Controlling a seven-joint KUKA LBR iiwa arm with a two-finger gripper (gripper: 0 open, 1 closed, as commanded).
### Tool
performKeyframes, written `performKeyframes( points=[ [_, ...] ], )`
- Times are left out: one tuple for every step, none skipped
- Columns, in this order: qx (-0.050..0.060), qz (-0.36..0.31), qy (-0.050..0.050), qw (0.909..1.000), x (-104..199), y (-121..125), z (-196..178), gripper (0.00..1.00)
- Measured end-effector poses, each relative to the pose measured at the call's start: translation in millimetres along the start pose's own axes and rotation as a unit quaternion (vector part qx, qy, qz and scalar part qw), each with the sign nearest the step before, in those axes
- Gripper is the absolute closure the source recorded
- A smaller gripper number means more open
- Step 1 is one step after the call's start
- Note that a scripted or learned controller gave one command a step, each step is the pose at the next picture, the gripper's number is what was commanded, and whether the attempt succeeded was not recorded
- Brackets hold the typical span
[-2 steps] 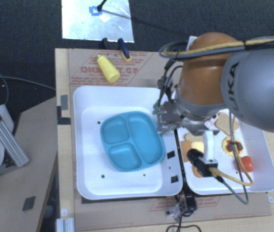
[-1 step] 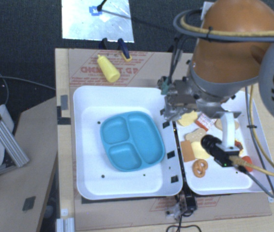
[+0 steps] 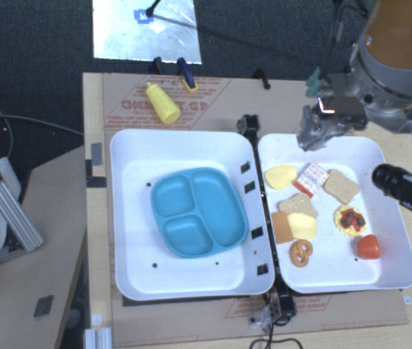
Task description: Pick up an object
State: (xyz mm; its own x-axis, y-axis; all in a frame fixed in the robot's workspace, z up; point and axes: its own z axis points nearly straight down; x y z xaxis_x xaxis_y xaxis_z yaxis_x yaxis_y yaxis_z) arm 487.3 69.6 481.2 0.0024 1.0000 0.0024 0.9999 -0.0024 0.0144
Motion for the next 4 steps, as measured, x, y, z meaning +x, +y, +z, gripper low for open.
performKeyframes(
  points=[
    [0.005, -0.011, 0.002, 0.9999, 174.5, -2.8, -34.9, 1.0],
    [0.01, 0.002, -0.003, 0.9999, 86.3, 9.6, 42.2, 1.0],
    [0.005, -0.005, -0.001, 1.0, 91.3, 10.2, 26.7, 1.0],
    [0.011, -0.001, -0.002, 0.9999, 84.5, -3.7, 115.8, 1.0]
  ],
)
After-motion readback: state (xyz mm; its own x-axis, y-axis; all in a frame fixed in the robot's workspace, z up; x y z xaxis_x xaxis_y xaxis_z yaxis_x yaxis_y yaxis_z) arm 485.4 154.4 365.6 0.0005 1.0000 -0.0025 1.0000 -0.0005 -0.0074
